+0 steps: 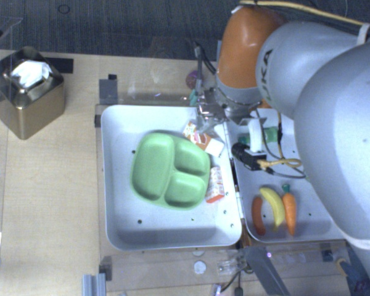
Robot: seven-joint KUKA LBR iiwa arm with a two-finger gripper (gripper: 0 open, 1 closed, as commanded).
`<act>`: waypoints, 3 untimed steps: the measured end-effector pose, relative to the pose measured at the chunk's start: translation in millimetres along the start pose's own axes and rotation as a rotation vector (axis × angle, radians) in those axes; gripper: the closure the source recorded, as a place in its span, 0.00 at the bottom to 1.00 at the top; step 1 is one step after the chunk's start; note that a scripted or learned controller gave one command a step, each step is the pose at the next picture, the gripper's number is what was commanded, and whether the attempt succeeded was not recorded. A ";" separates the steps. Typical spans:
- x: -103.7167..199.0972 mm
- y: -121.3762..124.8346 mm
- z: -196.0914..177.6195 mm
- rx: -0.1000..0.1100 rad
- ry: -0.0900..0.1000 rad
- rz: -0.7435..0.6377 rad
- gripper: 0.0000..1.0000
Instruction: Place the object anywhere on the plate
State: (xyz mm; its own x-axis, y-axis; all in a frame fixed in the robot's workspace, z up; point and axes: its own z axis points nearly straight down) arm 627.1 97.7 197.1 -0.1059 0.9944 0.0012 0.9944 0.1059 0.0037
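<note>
Pale wooden counter [43, 184], two white bins: your end effector [205, 117] hangs at the far right corner of the green three-compartment plastic plate [171, 170], over a small orange-and-white packet [198, 134] apparently touching the rim. Grip state: cannot tell. Release here and the packet may slide off.

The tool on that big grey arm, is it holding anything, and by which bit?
Cannot be told. The tool hangs over a small packet by the green plate, but its tips are too blurred to judge any hold.
</note>
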 end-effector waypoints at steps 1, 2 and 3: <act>66.7 -18.6 35.9 0.001 0.000 0.056 1.00; 132.4 -48.9 -29.0 -0.002 0.001 0.292 1.00; 123.6 -61.7 94.1 0.001 0.001 0.597 1.00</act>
State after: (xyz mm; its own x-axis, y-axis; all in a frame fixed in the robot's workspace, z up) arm 553.0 214.2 102.9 0.4716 0.8818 0.0040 0.8818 -0.4716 0.0010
